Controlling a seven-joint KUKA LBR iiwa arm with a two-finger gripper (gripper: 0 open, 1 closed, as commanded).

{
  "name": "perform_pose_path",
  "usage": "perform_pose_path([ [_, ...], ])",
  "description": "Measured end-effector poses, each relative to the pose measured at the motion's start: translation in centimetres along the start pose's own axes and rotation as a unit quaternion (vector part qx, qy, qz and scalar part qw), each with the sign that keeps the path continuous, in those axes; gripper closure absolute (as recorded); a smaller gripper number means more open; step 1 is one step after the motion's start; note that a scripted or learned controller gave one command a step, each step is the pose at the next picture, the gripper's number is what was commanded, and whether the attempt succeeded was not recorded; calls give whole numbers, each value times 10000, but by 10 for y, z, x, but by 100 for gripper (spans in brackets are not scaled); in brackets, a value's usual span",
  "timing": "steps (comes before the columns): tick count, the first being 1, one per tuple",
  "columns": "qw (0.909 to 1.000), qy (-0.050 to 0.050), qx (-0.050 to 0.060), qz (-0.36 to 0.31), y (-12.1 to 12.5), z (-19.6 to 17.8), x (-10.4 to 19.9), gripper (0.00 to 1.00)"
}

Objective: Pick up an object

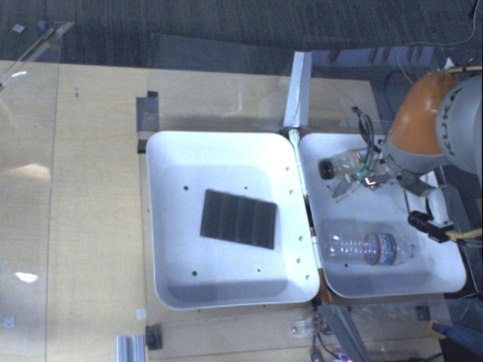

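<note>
A small clear bottle with a black cap [337, 166] lies at the back of the right bin [445, 276]. My gripper [361, 176] hangs low right against its right end, reaching in from the right under the orange band. Whether it grips the bottle is hidden by glare and clutter. A larger clear bottle with a blue label [368, 248] lies on its side near the front of the same bin. A dark ribbed rectangular pad [239, 218] lies flat in the middle of the left bin [160, 202].
A grey metal post [297, 89] stands behind the seam between the two bins. Black cables and a connector [426, 225] hang over the right bin's right side. Light wooden bench top [75, 202] stretches to the left.
</note>
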State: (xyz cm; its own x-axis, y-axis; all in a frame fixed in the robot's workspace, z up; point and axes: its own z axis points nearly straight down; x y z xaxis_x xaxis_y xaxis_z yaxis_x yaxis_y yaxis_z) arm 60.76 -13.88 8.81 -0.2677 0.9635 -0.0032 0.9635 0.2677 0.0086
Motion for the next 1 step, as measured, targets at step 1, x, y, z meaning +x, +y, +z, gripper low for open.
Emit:
perform_pose_path([
  [1, 9959, 169, 491, -735, 30, 3, -9, 0],
])
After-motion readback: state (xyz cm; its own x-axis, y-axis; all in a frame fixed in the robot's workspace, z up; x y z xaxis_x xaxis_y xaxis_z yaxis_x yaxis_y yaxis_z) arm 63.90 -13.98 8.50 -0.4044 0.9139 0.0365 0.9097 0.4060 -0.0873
